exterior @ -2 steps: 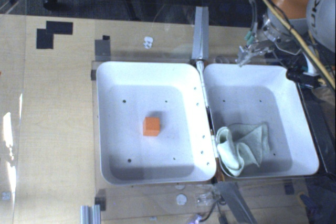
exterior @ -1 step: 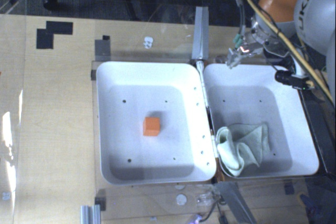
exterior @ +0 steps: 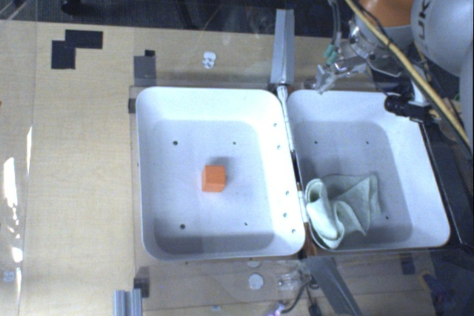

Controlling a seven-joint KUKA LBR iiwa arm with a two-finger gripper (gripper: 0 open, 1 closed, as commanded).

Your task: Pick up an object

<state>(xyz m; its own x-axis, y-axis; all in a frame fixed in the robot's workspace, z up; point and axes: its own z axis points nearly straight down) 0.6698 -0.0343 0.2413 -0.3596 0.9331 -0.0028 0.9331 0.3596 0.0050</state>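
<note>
Fingers [exterior: 331, 70] above right bin's [exterior: 415, 159] far rim — state unclear; orange cube [exterior: 214, 178] in left bin [exterior: 159, 129]

Even overhead light, soft shadows, sharp.

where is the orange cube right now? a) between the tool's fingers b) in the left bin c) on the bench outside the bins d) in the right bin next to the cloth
b: the orange cube sits alone on the floor of the left bin, while the crumpled cloth lies in the right bin.
</note>
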